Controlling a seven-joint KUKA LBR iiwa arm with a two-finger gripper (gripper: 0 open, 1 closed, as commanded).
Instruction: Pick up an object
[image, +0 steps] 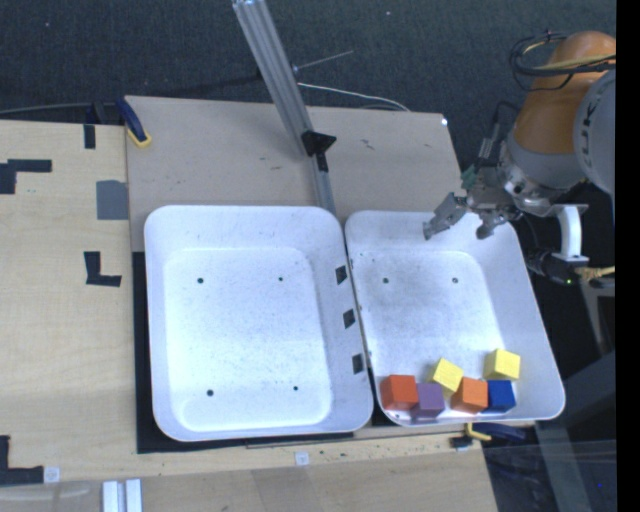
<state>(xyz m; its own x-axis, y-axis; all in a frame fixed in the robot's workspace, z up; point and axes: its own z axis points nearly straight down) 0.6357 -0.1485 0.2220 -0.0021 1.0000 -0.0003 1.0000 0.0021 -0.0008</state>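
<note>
Over the right bin's (520, 290) far rim the gripper (462, 226) hangs with fingers spread, nothing between them — well apart from the blocks at the near edge: orange (401, 389), purple (430, 399), two yellow (447, 375), another orange (470, 394), blue (501, 396).

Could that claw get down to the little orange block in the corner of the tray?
Probably yes. The gripper hangs open over the right bin's far edge, with bare floor between. But the orange block sits against the near wall, touching the purple block.
</note>
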